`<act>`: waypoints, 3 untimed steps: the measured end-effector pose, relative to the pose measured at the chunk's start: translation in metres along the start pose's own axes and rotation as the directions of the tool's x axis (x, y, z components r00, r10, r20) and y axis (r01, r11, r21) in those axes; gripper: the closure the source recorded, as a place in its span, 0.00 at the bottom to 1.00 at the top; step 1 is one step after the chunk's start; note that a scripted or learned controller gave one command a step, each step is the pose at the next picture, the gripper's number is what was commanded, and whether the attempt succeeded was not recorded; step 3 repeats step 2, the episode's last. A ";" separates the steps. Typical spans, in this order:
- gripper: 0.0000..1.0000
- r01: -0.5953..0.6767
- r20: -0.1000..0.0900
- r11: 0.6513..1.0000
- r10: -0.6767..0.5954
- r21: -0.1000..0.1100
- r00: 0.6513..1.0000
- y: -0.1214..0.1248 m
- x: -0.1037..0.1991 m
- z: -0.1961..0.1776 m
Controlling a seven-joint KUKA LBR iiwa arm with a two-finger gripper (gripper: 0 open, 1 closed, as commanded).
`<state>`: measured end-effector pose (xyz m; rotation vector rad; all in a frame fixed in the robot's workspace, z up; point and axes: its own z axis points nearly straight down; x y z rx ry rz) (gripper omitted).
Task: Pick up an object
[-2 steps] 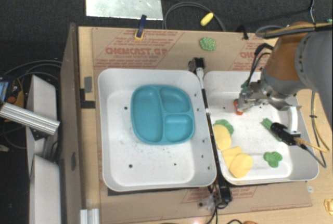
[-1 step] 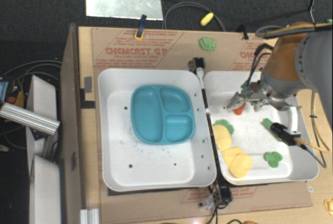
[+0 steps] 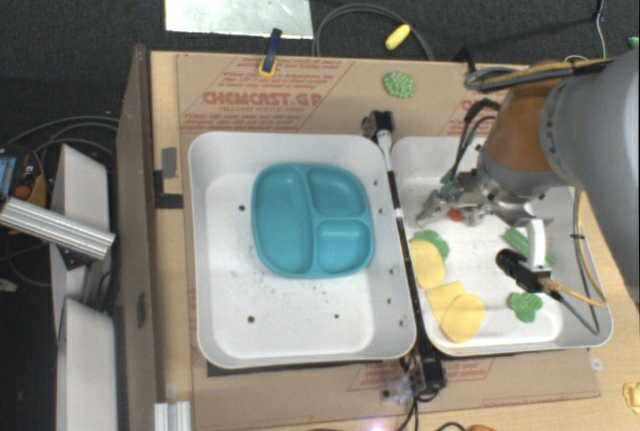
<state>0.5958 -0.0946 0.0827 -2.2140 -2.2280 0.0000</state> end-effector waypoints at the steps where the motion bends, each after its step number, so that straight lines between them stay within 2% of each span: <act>1: 0.00 -0.005 0.001 1.000 0.005 -0.005 1.000 0.022 -0.025 -0.003; 2: 1.00 -0.001 0.001 1.000 0.001 -0.006 1.000 0.022 -0.024 -0.013; 3: 1.00 -0.001 0.001 1.000 0.001 -0.006 1.000 0.022 -0.024 -0.013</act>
